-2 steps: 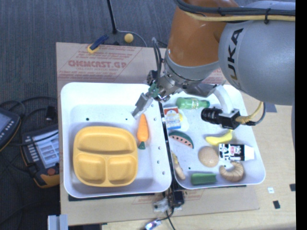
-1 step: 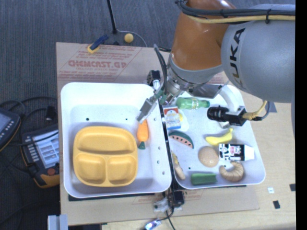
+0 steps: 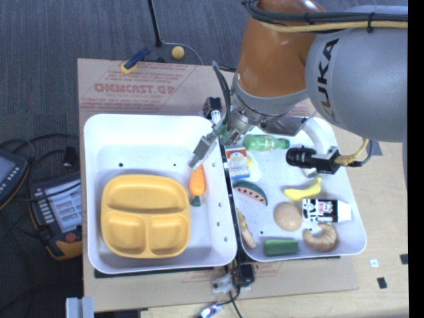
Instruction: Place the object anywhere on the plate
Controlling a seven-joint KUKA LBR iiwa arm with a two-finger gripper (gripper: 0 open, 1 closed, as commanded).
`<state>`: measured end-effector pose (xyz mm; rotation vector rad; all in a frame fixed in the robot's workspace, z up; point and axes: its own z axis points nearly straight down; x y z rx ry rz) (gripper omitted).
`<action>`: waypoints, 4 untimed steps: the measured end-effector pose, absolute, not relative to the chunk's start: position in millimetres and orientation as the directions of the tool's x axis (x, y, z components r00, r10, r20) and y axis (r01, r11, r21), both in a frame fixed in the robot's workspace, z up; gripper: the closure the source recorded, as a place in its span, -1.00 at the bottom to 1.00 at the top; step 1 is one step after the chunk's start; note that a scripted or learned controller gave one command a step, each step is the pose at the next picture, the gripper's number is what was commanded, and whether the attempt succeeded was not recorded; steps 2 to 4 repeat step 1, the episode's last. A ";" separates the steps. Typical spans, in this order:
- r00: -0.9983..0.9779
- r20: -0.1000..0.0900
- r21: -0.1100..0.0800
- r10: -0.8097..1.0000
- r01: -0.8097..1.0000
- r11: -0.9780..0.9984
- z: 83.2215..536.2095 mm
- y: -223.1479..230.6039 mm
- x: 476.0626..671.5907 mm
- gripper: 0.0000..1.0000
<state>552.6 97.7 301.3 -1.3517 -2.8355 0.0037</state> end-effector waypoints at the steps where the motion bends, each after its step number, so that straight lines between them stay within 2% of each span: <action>1: -0.885 0.000 -0.001 0.466 0.466 0.885 255.2 66.7 574.9 -1.00; 4: -0.885 0.000 -0.001 0.466 0.466 0.885 255.2 66.7 574.9 -1.00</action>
